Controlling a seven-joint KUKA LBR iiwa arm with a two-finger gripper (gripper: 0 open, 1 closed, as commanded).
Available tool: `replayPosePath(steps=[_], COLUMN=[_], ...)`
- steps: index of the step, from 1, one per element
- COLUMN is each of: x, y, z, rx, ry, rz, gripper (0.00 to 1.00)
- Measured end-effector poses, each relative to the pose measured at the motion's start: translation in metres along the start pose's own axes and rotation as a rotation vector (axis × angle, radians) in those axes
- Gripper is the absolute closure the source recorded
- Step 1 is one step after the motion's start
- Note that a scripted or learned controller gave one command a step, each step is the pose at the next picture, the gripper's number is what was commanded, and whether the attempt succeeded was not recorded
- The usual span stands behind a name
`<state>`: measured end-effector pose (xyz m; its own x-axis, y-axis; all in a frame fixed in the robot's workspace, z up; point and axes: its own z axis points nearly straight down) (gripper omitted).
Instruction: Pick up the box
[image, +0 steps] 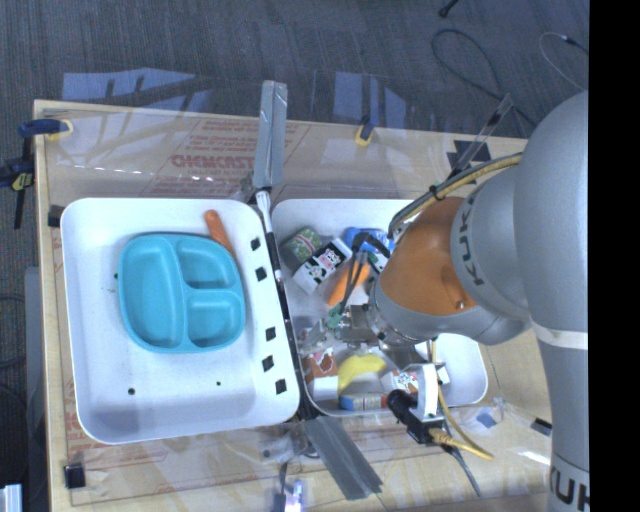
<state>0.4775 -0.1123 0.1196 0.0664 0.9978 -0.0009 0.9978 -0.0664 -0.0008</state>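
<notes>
A small white box with black markings (322, 266) lies in the right bin (470, 372), near its upper left. A green box (303, 243) sits just above and left of it. The grey arm with its orange band (428, 272) hangs over the middle of this bin and hides much of what lies there. The gripper (350, 320) pokes out from under the wrist's left edge, just below the white box and an orange object (341, 283). Nothing is seen held in it.
A blue item (362, 240) lies right of the boxes. A yellow object (360, 370) and small packets sit at the right bin's lower part. The left bin (90, 380) holds a blue divided tray (182, 292) and an orange stick (218, 230). A black connector with yellow cables (425, 422) overhangs the lower rim.
</notes>
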Motion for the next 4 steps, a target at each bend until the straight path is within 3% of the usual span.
replayPosePath(steps=[1,2,3,4], x=[-0.017,0.007,0.011,0.007], y=[0.065,0.03,0.029,0.029], z=[0.029,0.023,0.015,0.014], rx=[0.004,-0.018,-0.008,-0.009], ry=[0.002,-0.017,-0.007,-0.014], rz=[-0.009,0.076,0.069,0.073], gripper=[0.0,0.0,1.0,0.0])
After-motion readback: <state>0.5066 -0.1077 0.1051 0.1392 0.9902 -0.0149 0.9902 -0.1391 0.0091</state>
